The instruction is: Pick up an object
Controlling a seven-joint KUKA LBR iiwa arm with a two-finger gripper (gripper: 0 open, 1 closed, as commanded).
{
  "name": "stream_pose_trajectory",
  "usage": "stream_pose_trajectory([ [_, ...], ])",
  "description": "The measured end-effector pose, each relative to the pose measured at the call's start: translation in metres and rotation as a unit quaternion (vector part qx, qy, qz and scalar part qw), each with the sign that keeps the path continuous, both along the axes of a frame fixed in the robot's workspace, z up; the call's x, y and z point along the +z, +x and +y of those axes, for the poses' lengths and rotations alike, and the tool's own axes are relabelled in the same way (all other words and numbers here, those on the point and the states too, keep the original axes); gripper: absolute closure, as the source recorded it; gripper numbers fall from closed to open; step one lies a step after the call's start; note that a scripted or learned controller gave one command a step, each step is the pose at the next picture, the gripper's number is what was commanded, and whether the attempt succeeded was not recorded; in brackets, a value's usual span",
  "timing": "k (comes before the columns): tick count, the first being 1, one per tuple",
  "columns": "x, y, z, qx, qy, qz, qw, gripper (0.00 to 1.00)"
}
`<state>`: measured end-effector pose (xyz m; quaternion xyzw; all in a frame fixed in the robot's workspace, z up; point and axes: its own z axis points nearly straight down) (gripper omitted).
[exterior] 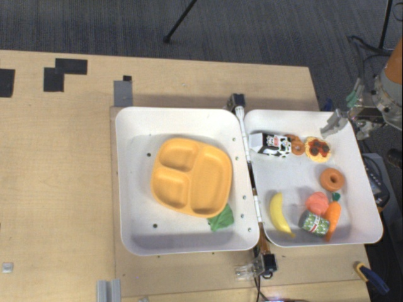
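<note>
White plastic bins are sitting side by side on the bench: the left bin (129, 187) is carrying a yellow divided tray (191, 175) with a green scrap (221, 219) lying against the tray's near right corner, and the right bin (371, 216) is holding the small toy foods

Candidates for picking, all in the right bin, are lying as follows
- a milk carton (272, 144) is lying on its side at the far left, with two small pastries (308, 147) just beside it on the right
- a banana (279, 213) is lying near the left wall
- a doughnut (332, 180) is sitting toward the right
- a pink fruit (318, 202), a carrot (332, 218) and a green packet (312, 223) are crowding together at the near right

The gripper (334, 124) is hovering over the far right rim of the right bin, carrying nothing; whether it is released or clenched cannot be told

The banana is likely behaving as a light, stiff, smooth item standing apart from its neighbours; gripping across the middle of its curve is giving the surest hold
</note>
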<state>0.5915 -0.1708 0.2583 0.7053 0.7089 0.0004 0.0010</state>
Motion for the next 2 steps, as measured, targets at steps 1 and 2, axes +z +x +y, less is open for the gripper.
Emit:
stream_pose_trajectory([
  [1,-0.088,-0.082,0.059,-0.041,0.0009,0.002,0.9991,0.0],
  [2,-0.133,-0.045,-0.003,-0.089,0.0001,0.0,0.9961,0.0],
])
